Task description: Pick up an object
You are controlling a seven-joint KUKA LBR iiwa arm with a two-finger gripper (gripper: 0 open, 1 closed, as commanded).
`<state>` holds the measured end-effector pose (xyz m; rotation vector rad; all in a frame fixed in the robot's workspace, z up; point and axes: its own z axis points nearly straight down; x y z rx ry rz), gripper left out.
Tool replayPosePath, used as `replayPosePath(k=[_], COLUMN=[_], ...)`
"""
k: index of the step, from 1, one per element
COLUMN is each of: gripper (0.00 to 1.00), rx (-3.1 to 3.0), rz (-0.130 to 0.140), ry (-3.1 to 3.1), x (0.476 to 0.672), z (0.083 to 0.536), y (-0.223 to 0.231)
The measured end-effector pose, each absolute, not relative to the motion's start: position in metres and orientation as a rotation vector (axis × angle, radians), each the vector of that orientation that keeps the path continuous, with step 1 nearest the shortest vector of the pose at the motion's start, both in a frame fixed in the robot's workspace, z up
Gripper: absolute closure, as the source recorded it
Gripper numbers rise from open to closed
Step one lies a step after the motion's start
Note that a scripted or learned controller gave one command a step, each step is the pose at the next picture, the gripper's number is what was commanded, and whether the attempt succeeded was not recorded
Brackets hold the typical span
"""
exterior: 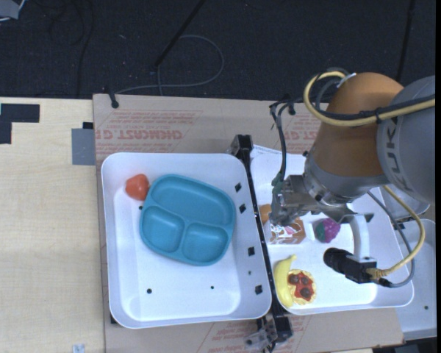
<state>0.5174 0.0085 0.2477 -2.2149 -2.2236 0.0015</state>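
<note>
Two white bins sit on the desk. Tool (285,215) is low in the right bin (397,289), over a wrapped snack (288,232); its state cannot be told. Approach stage; next, a confirmed pinch, then lift.

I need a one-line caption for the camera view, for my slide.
KUKA arm's pincer lowered into right bin among toy foods; blue divided plate and red fruit lie in left bin.

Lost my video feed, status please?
Gripper low in right bin, over wrapped item. Nothing seen held. Banana, purple toy close by.
</note>
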Motion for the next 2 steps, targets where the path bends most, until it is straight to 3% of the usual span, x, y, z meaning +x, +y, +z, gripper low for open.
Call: replayPosePath(k=[2], gripper=[1.0], rx=[-2.214], rz=[0.007], ry=[-2.222], x=[0.521], z=[0.232], y=[0.102])
